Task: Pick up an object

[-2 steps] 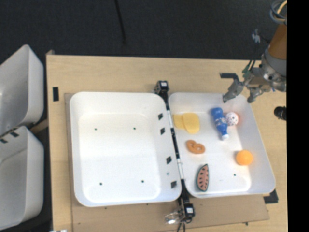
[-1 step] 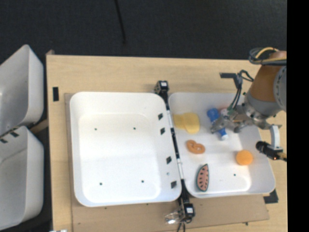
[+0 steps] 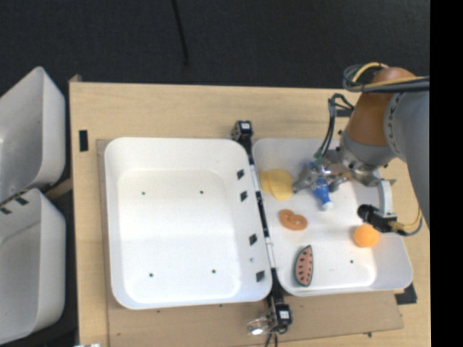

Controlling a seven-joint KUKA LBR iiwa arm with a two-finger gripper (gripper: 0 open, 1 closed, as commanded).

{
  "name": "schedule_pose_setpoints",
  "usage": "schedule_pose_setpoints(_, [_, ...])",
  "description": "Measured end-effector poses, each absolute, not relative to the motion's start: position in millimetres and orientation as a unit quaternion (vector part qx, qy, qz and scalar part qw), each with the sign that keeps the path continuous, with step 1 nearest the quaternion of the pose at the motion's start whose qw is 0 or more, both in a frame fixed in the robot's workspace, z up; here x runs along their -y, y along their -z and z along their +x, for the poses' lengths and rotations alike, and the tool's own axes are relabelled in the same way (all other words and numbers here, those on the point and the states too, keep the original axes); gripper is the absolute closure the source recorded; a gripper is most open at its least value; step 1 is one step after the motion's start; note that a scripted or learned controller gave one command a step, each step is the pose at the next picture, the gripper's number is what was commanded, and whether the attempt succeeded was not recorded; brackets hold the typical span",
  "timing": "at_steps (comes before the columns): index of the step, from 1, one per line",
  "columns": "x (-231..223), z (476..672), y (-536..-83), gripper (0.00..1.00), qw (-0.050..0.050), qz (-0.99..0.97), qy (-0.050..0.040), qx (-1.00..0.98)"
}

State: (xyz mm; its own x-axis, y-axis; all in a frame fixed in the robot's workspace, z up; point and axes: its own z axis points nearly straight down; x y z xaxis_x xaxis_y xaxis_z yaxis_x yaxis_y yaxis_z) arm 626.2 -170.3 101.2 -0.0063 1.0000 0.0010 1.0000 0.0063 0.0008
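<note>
The right bin (image 3: 391, 266) holds several objects. A yellow lump (image 3: 276, 183) lies near its left wall, with an orange ring-shaped piece (image 3: 293, 220) below it. A watermelon slice (image 3: 304, 265) sits near the front and an orange ball (image 3: 366, 236) at the right. My gripper (image 3: 318, 176) is low over the bin's upper middle, just right of the yellow lump. A small blue and white object (image 3: 323, 196) lies directly under or against its tip. Whether the gripper has that object is hidden by its own body.
The left bin (image 3: 181, 223) adjoins the right one along a divider with black clips (image 3: 255, 194). The arm's orange band (image 3: 370, 114) and a black cable fitting (image 3: 370, 212) hang over the right bin's upper right. White containers (image 3: 25, 194) stand off the bench at far left.
</note>
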Motion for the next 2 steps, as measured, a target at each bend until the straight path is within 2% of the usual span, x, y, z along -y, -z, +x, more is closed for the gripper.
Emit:
schedule_pose_setpoints(1, [175, 626.0, -112, 1.0, -0.001, -0.706, 0.0005, 0.708])
schedule_pose_setpoints(2, [85, 638.6, -208, 1.0, -0.003, -0.704, 0.0042, 0.71])
